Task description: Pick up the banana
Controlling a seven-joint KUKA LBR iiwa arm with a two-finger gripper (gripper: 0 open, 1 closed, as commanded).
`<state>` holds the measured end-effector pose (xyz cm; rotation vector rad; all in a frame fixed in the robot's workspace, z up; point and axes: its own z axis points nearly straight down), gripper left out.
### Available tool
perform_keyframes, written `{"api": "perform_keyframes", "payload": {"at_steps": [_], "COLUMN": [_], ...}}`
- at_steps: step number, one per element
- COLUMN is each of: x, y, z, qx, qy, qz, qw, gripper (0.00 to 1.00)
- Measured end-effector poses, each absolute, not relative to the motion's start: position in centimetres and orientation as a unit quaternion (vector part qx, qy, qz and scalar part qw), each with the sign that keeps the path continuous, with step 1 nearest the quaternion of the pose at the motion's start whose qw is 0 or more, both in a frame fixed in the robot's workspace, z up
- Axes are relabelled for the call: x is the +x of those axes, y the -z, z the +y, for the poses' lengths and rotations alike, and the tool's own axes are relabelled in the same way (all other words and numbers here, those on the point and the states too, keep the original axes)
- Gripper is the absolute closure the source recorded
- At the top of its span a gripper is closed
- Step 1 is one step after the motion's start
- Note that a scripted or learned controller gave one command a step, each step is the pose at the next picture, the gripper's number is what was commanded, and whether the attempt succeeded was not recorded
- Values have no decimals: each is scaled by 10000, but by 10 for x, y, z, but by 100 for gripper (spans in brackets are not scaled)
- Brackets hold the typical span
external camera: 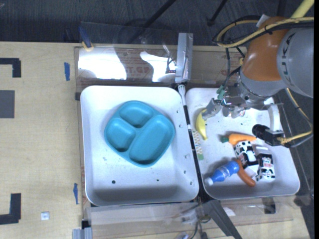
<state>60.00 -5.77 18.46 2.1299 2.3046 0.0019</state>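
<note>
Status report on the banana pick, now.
Gripper above right bin, just right of banana, holding nothing seen. Banana lies along the bin's left wall. Nothing on top of it.

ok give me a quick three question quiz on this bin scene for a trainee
1. True or false: the banana lies in the left bin.
2. What sits in the left bin? A) blue divided plate B) blue bottle C) carrot
3. Which wall of the right bin is the banana beside?

Key: 1 false; 2 A; 3 the left wall, below the gripper.
</note>
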Motion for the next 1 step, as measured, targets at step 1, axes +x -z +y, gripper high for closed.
{"api": "perform_keyframes", "payload": {"at_steps": [1], "x": [606], "y": [-185], "z": [-40], "qx": [6857], "qy": [-7], "qz": [7278], "qw": [15], "gripper": [0]}}
